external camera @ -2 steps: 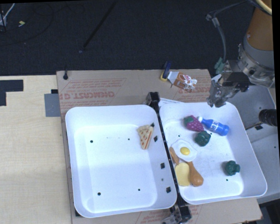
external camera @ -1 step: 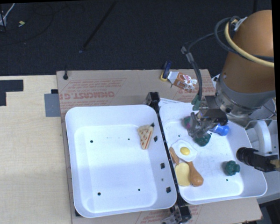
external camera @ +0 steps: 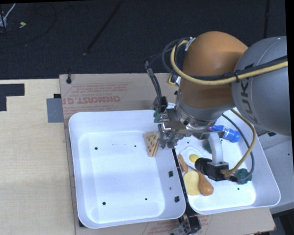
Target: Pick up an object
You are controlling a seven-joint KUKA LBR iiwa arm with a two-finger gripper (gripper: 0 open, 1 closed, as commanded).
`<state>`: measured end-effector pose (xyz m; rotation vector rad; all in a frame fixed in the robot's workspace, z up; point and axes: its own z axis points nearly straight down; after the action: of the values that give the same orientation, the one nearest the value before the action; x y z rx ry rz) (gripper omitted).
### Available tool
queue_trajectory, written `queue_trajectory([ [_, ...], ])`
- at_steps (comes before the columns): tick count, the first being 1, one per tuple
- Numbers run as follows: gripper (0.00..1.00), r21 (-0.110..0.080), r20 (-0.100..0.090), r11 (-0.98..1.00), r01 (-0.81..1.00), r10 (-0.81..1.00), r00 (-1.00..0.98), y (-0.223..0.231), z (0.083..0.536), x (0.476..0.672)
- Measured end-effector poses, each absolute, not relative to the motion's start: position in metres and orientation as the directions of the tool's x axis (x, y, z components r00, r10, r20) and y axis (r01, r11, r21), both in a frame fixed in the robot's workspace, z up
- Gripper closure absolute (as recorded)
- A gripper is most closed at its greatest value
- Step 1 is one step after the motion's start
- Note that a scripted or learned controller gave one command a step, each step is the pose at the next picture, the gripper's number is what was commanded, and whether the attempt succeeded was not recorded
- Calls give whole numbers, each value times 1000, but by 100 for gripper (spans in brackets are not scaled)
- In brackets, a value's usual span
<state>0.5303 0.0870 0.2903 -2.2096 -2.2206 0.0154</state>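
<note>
**A:** Starting from the left, what sits on the bench?

**B:** Pale wood, then a brown cardboard sheet under two white bins. The left bin holds one thing: a tan, waffle-patterned wedge lying at about 2 o'clock in it, close to the right wall.

**A:** And the gripper?

**B:** The gripper hangs just beside the wedge, at the wedge's 3 o'clock, over the seam between the bins. Its dark parts blur together, so I cannot tell how it stands or whether it touches the wedge.

**A:** What is further right?

**B:** The right bin holds a cluster at its 9 o'clock: a fried egg toy, a yellow piece and an orange-brown sausage shape. A blue item lies at 12 o'clock. The grey arm with its orange band overhangs from 2 o'clock.
</note>
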Motion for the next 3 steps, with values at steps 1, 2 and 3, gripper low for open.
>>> queue_trajectory([
  [1,100,-9,-1,3,1000,1000,-3,120,257,523],
  [2,100,-9,0,5,1000,1000,-5,171,234,492],
  [3,100,5,2,1,1000,1000,-1,155,333,476],
])
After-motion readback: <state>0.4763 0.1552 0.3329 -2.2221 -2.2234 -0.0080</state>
